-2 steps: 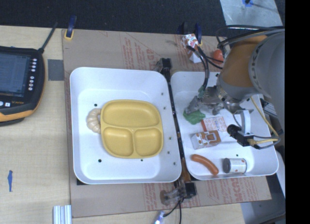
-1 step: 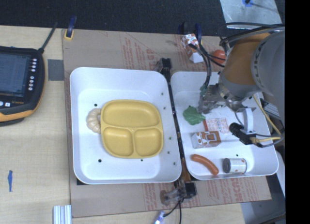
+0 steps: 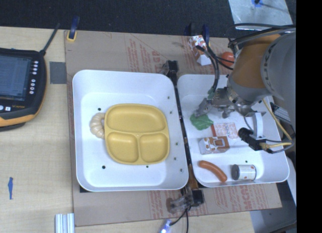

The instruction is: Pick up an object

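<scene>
Gripper (image 3: 205,107) hangs low over the right bin (image 3: 282,169), finger state indeterminable, with the green object (image 3: 201,122) directly beneath, toward the bin's left wall.

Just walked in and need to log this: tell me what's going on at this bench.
A grey KUKA arm reaches in from the right over the right bin, its pincer low above a green item. Nothing is visibly held yet. A small box, a sausage and a little can lie nearby. The left bin holds a yellow divided tray.
</scene>
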`<move>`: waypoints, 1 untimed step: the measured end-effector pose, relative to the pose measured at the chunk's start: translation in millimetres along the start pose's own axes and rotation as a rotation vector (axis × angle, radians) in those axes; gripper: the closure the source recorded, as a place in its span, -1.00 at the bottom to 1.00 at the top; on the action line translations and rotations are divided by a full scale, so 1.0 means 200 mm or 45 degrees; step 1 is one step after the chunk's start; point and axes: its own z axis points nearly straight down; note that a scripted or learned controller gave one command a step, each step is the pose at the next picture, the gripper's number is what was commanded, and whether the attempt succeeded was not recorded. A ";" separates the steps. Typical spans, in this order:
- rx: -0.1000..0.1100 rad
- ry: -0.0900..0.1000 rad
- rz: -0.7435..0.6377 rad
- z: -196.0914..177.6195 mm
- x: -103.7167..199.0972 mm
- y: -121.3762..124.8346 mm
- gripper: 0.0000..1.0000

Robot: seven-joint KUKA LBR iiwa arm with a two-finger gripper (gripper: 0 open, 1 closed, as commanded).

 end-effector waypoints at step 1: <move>-0.006 0.002 0.002 -0.24 -0.21 0.25 -1.00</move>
